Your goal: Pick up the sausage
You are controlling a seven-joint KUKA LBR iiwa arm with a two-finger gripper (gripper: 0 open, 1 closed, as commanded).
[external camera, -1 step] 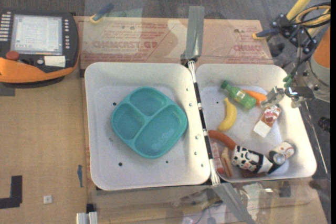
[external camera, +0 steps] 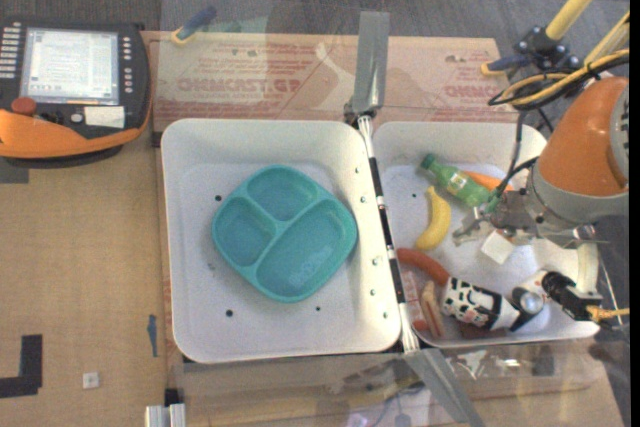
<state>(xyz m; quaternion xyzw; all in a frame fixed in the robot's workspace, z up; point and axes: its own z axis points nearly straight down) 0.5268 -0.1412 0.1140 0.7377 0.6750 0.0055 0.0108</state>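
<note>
Sausage (external camera: pixel 424 264) at right bin (external camera: pixel 520 339) front-left, untouched.
Gripper (external camera: pixel 487 224) at sausage's 2 o'clock, near banana (external camera: pixel 435 220); finger state impossible to tell.

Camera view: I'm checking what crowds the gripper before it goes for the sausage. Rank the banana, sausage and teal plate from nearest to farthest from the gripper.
From the gripper:
1. Banana, just to its left in the right bin.
2. Sausage, lower left, near the bins' divider.
3. Teal plate, far left, in the left bin.
</note>
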